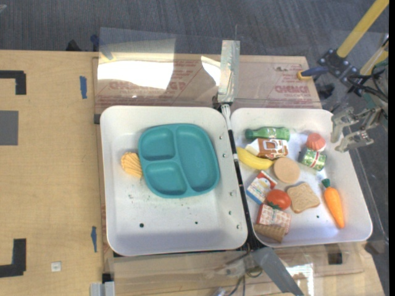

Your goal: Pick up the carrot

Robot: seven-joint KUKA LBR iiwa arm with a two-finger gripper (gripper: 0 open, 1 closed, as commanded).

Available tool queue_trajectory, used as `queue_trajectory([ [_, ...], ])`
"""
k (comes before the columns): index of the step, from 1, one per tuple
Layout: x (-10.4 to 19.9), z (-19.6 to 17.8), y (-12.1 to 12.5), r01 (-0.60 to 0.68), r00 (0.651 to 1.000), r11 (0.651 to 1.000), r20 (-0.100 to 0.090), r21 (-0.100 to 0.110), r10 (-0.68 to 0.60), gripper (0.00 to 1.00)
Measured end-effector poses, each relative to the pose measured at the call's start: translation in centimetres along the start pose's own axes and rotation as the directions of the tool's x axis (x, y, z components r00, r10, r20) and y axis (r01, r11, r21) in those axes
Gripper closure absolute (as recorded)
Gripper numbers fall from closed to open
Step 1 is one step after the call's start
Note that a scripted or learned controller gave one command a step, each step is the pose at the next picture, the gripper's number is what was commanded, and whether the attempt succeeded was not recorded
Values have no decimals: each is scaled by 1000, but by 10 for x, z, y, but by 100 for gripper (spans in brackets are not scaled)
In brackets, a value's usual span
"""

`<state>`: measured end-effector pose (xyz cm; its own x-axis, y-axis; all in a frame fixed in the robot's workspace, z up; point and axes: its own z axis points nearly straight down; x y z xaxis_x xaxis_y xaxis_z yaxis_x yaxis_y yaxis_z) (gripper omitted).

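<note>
While a teal divided plate (179, 160) sits in the left bin (117, 227), the carrot (334, 205) lies near the right bin's (361, 227) right wall, beside a toast slice (303, 197). Orange with a green top, it runs lengthwise, tip toward the camera. Further right and up, the gripper (350, 130) hangs past the bin's far right corner; whether it is released or clenched cannot be told.

A robotics lab: taped plywood bench (43, 165), two white bins (117, 227) of toy food (271, 165), clamps (336, 60).
</note>
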<state>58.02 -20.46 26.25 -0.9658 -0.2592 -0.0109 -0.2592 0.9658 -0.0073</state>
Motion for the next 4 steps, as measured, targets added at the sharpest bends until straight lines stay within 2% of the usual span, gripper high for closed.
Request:
queue_trajectory([
  [1, 71, -2, 33, 9, 1000, 1000, -5, -5, -9, 100],
  [2, 61, -14, 81, 287, 958, 958, -3, -8, -287, 100],
  [3, 36, 46, 103, 188, 982, 982, -8, -12, -188, 100],
  [4, 45, -15, 73, 358, 934, 934, 1, -3, -358, 100],
])
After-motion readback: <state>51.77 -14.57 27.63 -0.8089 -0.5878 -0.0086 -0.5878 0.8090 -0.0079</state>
